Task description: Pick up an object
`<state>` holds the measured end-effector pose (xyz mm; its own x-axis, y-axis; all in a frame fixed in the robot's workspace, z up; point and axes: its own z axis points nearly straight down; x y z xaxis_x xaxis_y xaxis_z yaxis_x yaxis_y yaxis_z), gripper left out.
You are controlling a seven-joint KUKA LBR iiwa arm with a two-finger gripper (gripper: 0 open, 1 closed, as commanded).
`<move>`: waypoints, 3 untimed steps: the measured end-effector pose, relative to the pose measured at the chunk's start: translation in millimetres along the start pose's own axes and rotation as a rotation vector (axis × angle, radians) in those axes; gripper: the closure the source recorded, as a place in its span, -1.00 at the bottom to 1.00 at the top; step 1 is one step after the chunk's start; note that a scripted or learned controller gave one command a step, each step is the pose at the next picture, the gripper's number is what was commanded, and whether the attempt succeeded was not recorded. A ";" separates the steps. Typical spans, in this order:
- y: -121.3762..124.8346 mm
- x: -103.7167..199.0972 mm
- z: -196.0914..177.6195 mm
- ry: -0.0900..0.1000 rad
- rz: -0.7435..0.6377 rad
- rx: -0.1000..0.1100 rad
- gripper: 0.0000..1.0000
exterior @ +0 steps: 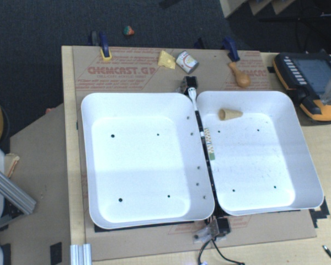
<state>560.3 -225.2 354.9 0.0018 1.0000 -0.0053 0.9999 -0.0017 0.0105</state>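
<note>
Cone-shaped tan object point(229, 114) lies on its side near the back edge of the right bin point(298, 148), the one loose item inside either tray and so the likely target of the pick. Beside it, the left bin point(94, 148) holds nothing that can be made out apart from small dark dots on its floor. Behind the bins, on the brown board point(127, 70) covering the tabletop, sit a yellow wedge point(166, 60), a small white box point(187, 62) and a wooden pear-shaped piece point(240, 76), all outside the trays. A handheld control pendant point(309, 81) rests at the right. By the look of things the task stands at its very start, with nothing lifted. The next move would call for a reach to the back of the right bin, lined up over the cone's narrow body. The state of the jaws cannot be told.
</note>
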 end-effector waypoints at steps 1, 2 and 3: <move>-76.2 -1.4 -103.9 -0.002 0.002 -0.004 1.00; -78.7 42.1 -187.6 0.001 -0.007 -0.003 1.00; -78.2 40.0 -193.0 0.001 -0.003 0.003 1.00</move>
<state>480.2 -184.0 546.9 -0.0012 1.0000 -0.0041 1.0000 0.0013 0.0077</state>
